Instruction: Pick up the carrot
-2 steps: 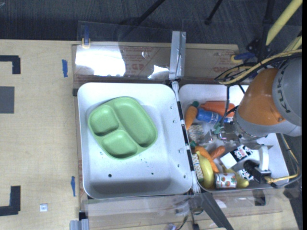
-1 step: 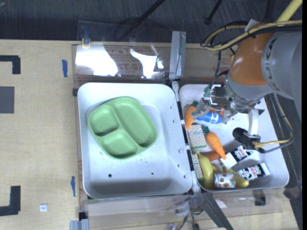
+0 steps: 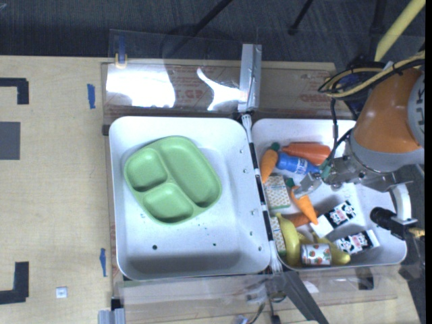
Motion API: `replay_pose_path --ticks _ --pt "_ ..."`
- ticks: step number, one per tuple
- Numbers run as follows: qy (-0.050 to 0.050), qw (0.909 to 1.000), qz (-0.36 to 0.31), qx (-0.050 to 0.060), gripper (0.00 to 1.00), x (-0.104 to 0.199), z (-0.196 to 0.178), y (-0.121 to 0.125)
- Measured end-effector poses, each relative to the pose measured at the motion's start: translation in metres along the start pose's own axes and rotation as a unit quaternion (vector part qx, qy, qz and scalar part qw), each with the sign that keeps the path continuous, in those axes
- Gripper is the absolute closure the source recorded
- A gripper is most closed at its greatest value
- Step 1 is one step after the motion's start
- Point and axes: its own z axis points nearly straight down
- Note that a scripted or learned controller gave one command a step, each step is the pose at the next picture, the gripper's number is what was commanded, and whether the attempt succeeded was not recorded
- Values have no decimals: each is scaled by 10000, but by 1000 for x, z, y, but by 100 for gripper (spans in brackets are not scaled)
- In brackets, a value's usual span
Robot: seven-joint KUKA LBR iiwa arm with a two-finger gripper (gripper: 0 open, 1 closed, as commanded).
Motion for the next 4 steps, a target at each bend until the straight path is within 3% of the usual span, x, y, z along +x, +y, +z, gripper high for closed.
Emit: replay_pose_path --ticks 1,2,3,4 --pt "-10 10000 92 -36 0 0 73 -41" --pt "-18 9960 -897 -35 0 -9 73 6" --pt "-29 9961 -884 -68 100 -10 61 7" --pt "-12 9892 -1464 -16 100 10 -93 44"
